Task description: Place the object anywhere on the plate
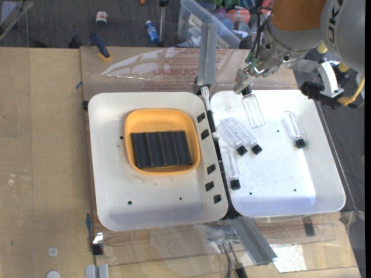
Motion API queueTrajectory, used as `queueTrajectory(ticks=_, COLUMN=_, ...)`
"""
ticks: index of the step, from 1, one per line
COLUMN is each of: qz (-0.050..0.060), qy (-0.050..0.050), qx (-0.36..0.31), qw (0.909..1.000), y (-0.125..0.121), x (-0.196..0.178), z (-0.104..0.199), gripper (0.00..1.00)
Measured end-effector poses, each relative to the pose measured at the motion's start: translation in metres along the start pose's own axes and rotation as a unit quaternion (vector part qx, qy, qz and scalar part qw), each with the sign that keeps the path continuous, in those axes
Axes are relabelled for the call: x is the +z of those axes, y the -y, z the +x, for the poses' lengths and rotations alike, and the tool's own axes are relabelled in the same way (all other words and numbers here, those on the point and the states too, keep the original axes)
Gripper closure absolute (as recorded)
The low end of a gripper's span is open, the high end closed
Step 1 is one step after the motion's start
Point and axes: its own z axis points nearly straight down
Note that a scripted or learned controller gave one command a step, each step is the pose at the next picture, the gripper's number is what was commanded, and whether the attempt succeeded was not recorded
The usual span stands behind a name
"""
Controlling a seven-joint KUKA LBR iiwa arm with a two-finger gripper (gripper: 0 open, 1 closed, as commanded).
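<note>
The grey arm point(324, 16) enters from the upper right of the frame, its orange band point(298, 4) sitting near the top edge, and angles down and leftward toward the far rim of the right bin point(324, 184). The gripper point(243, 87) hangs at the upper left corner of that bin, tilted so its tip points down and left. A clear vial point(253, 110) lies just below the tip — its upper end meets the fingertips, but whether the fingers are clamped on it or merely touching cannot be told from this angle.

Other clear vials with black caps lie in the right bin: two side by side point(240, 136) near the middle left, one point(231, 168) lower along the left wall, and one point(293, 129) toward the right, well apart from the rest.

The left bin point(110, 201) holds the yellow plate point(132, 120) in its upper middle. A dark ribbed block point(162, 149) lies flat on the plate, covering most of its floor.

Between the bins runs a grey divider point(210, 155) with small black tabs.
</note>
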Motion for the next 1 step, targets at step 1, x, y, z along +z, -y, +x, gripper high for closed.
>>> queueTrajectory(ticks=1, qz=0.000, qy=0.000, qx=-0.031, qw=0.9995, y=-0.0029, x=-0.0090, z=0.0059, gripper=1.00)
